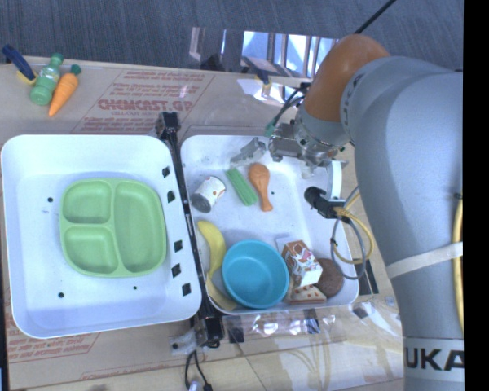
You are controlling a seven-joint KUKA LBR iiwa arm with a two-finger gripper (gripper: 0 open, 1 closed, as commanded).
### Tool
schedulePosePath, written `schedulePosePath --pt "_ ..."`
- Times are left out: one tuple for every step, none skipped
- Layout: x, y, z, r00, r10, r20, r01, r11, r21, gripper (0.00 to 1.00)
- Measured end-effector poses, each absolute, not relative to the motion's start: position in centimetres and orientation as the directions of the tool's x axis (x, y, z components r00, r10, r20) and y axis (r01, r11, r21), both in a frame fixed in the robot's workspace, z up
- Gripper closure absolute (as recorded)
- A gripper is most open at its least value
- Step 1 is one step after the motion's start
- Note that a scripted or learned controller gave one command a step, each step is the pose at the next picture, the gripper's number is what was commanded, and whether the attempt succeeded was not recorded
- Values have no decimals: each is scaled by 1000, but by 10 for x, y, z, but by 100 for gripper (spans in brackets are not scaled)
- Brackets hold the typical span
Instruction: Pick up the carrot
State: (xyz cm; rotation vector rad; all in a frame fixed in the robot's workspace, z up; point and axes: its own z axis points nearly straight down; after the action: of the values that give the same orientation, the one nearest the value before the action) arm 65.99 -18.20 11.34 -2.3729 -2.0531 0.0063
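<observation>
Carrot first: you find it outside both bins, lying on the bare worktop at the far corner, around ten o'clock from the left bin, its orange body tilted with the green top pointing toward one o'clock. A green bottle lies touching it on the nine o'clock side, and a blue-and-yellow item sits just beyond that. Your gripper is well apart from the carrot, over the twelve o'clock rim of the right bin, under the grey arm with its orange band; whether the jaws are apart or together you cannot tell, since the wrist hides them, and nothing is seen between them. Inside the right bin you see a drumstick just beside a green pod, both near the gripper at about seven o'clock from it, and a small white cup tipped on its side further toward nine. Toward six o'clock in that bin sit a banana, a blue bowl touching it, a patterned box and a brown round piece. The left bin holds a green divided plate.
</observation>
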Motion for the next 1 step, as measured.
schedulePosePath --pt "602 -144 90 246 969 -2 969 -246 -12 0"
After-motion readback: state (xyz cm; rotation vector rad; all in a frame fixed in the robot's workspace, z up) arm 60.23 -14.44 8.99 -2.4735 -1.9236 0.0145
